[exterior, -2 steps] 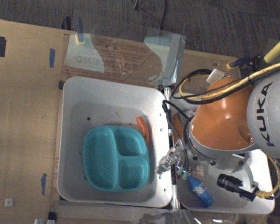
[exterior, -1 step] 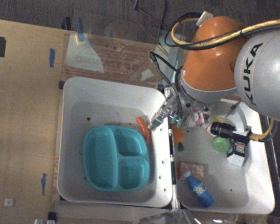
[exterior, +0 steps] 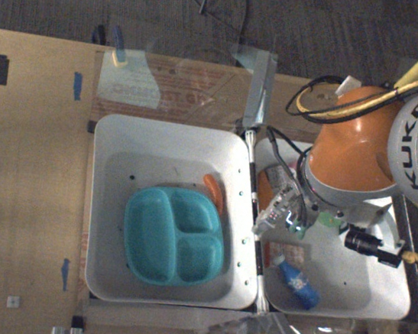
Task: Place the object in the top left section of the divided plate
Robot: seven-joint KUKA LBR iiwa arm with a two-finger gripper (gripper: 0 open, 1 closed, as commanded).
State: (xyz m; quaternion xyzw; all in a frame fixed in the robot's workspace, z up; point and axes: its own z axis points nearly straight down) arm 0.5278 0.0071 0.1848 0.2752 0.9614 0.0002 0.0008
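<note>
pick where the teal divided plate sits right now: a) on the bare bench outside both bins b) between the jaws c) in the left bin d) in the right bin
c: the teal divided plate lies flat on the floor of the left bin, with an orange object just beyond its upper right edge, while the arm is over the right bin.

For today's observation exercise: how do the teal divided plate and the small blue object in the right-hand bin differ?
The plate is teal, while the blue object is a darker blue with some white on it. The plate is broad and covers much of the left bin's floor; the blue object is small and narrow. The plate has moulded sections; the blue object shows none. Each lies in a white bin.
</note>
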